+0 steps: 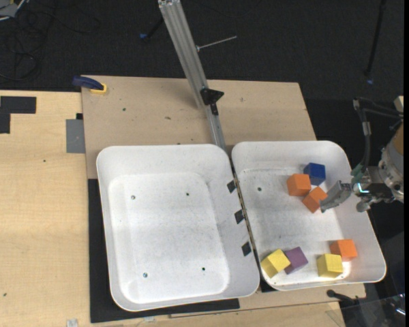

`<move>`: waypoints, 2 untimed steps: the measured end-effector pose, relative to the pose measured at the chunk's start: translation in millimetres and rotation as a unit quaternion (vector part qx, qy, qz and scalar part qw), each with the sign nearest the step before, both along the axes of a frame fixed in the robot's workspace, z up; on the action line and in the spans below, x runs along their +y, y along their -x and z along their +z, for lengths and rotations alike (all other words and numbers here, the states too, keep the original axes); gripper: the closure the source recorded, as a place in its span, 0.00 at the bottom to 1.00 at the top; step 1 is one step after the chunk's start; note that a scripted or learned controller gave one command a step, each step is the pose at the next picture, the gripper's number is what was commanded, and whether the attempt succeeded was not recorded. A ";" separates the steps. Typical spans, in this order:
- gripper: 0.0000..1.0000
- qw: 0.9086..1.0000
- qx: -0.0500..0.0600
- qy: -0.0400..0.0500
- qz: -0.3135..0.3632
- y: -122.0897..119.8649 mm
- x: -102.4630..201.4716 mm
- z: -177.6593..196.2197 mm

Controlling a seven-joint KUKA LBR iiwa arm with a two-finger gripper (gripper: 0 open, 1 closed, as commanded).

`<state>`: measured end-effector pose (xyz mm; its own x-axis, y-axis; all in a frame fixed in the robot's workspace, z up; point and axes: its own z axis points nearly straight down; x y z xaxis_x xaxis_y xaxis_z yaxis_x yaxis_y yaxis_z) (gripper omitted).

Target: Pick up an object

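The right bin (273, 162) holds several small blocks. A blue cube (315, 172) and an orange cube (299, 184) sit near its far right, with a second orange block (314, 199) just below them. Along the front lie a yellow block (276, 261), a purple block (295, 257), another yellow block (330, 265) and an orange block (344, 249). My gripper (349, 199) hangs over the bin's right rim, open, its left finger (335, 195) right beside the second orange block. Nothing sits between the fingers.
The left bin (123, 165) stands next to the right one, with black clips along their shared wall. A slanted aluminium rail (187, 53) rises behind the bins. A blue and yellow clamp (90, 84) lies at the bench's far left corner.
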<state>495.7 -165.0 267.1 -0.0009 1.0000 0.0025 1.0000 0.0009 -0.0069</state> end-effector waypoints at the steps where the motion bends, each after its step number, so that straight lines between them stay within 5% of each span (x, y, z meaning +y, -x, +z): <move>1: 0.00 1.000 -0.002 0.001 -0.001 -0.4 -1.0 1.7; 2: 0.00 1.000 0.001 0.000 -0.001 -2.4 -3.4 -61.9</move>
<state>498.1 -168.4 205.2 0.0003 1.0000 0.0028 1.0000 -0.0003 -0.0091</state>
